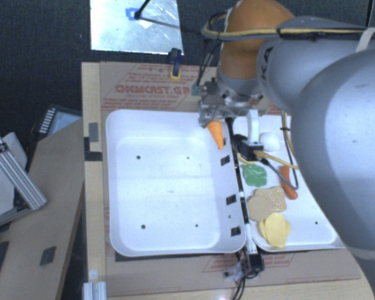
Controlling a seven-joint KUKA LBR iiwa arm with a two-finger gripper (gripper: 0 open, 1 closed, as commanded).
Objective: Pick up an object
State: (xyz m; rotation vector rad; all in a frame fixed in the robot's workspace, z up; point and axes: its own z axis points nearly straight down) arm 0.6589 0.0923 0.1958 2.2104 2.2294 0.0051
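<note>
**Carrot at the gripper, over the left bin's far right corner**

Cardboard sheeting covers your bench, and both white bins sit on it side by side against a dark backdrop. Start at the near edge, around 6 o'clock: a small black clip [250, 264] sits where the two bins meet. Just beyond it, in the right bin [312, 233], you have a yellow disc [275, 229], then a tan slice of bread [267, 202] touching it, then a green leafy piece [255, 174], with an orange-red sausage shape [288, 183] at their 3 o'clock. A white egg-like piece [270, 142] lies farther back. The left bin [165, 186] lies at 9 o'clock of all this.

Farther still, near 12 o'clock of the divider, the gripper [215, 122] hangs below the orange band, and a small orange carrot [217, 134] points downward from it. Its top end looks pinched between the fingers, so I judge the grasp made, with the carrot clear of the bin floor over the left bin's far right corner.

Expect the carrot to be light, stiff plastic with a smooth, tapering skin: slippery at the tip. The thick end is your better hold, and a hold that high could let it swing or slide.

At the far edge, a blue and yellow clamp [174, 62] pins the cardboard, with a silvery sheet [134, 17] behind.
</note>
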